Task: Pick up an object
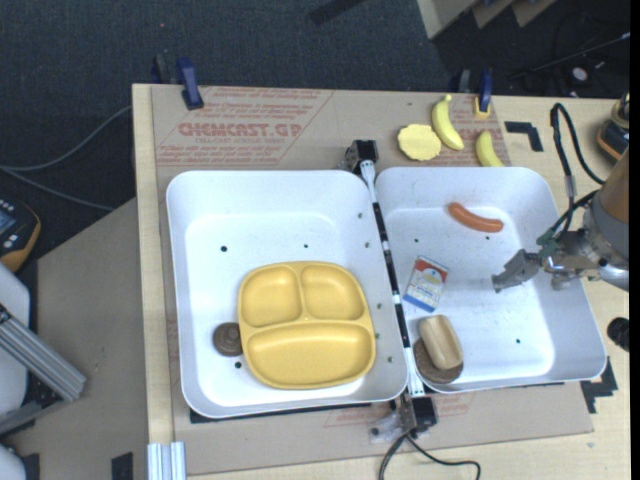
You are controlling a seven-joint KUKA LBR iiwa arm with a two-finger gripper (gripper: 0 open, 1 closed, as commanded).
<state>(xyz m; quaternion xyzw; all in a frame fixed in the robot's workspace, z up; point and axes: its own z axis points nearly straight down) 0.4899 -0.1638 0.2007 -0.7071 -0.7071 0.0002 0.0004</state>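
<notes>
In the right bin (530,353) lie a sausage (474,217) near the back, a small red, white and blue carton (425,283) near the divider, and a tan bread loaf (439,343) at the front left corner. My gripper (510,274) hangs over the right part of this bin, pointing left, with nothing visible between its fingers. It is right of the carton and below the sausage, apart from both.
The left bin (200,228) holds a yellow divided plate (303,322) and a brown round cookie (229,339) at its left edge. Behind the bins, on the bench, lie two bananas (446,123) (488,149) and a yellow chip-like piece (419,142).
</notes>
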